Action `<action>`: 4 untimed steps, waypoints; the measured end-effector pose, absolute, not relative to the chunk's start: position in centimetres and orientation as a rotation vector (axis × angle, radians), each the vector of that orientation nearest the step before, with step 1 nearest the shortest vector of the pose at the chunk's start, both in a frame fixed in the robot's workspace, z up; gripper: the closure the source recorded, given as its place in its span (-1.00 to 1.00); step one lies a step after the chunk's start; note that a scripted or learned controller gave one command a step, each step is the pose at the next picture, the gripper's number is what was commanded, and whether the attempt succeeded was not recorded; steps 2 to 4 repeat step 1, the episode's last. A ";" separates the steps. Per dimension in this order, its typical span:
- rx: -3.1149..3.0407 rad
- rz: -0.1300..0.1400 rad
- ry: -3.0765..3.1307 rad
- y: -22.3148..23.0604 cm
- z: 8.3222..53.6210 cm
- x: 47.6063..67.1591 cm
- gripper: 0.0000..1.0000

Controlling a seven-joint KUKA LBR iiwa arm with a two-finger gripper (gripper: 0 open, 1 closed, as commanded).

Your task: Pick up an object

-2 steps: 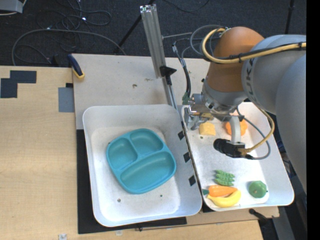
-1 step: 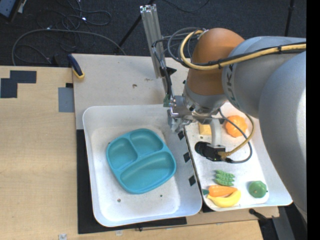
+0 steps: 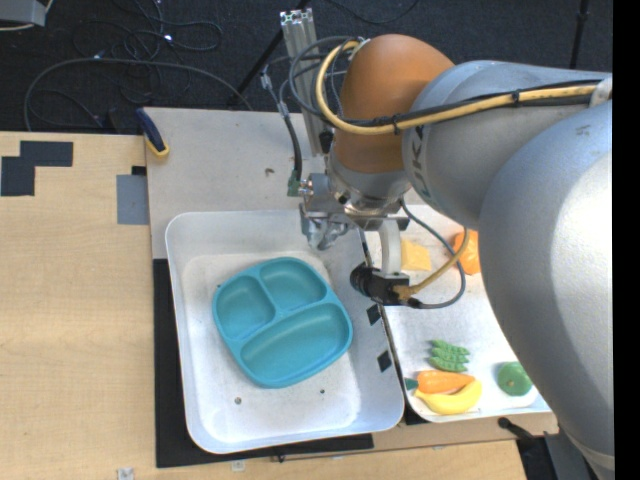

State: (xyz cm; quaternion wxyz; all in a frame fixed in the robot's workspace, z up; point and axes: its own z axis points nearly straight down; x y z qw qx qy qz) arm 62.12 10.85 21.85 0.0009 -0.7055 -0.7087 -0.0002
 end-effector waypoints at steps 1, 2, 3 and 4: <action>-2.217 0.004 -2.223 10.7 21.8 62.0 -1.00; -2.217 0.004 -2.223 10.7 21.8 62.0 -1.00; -2.217 0.004 -2.223 10.7 21.8 62.0 -1.00; -2.217 0.004 -2.223 10.7 21.8 62.0 -1.00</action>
